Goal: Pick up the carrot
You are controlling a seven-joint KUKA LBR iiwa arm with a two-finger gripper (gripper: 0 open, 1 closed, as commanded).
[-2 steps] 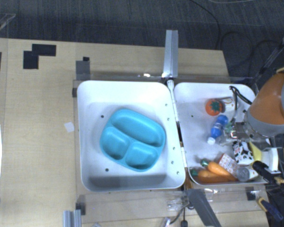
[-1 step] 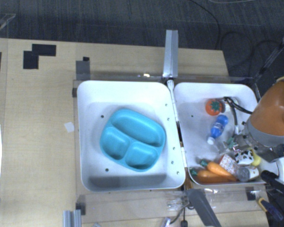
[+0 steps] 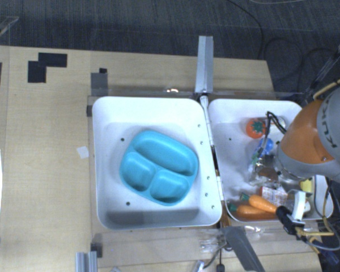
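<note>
Over the right bin [image 3: 232,118], arm [image 3: 309,137] above carrot [image 3: 259,204].

**Two bins, side by side**

I see the left bin [image 3: 102,152] holding a divided plate [image 3: 158,166] near its middle. In the right bin [image 3: 229,118], the carrot [image 3: 259,204] lies at 6 o'clock, a tomato [image 3: 254,128] toward 12, the arm [image 3: 311,140] over its 3 o'clock side.
</note>
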